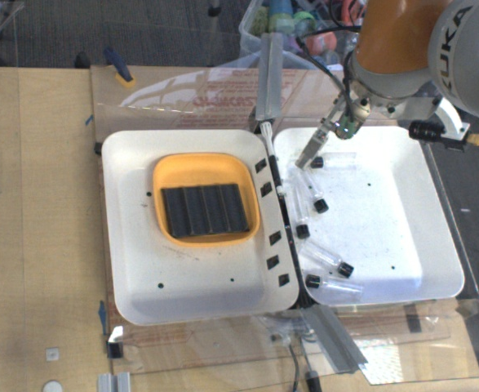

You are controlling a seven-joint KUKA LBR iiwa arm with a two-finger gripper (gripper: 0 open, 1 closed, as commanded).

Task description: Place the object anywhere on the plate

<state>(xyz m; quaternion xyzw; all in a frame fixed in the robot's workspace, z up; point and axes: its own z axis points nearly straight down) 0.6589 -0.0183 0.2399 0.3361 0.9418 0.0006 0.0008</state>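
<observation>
Arm: we are seeing the grey KUKA arm with its orange band reaching in from the upper right, over the far edge of the right bin (435,243).
Gripper: we are finding the gripper (311,153) pointing down and to the left, its tip hovering near the far-left corner of the right bin; we are unable to tell how it is set or whether it has hold of anything.
Objects: we are counting several clear plastic vials with black caps (319,206) lying scattered along the left side of the right bin, one just beside the gripper tip.
Plate: we are seeing a yellow-orange plate (202,167) sitting in the left bin (133,260), well apart from the vials.
On the plate: we are noting a dark ribbed rectangular block (205,210) lying flat on it.
</observation>
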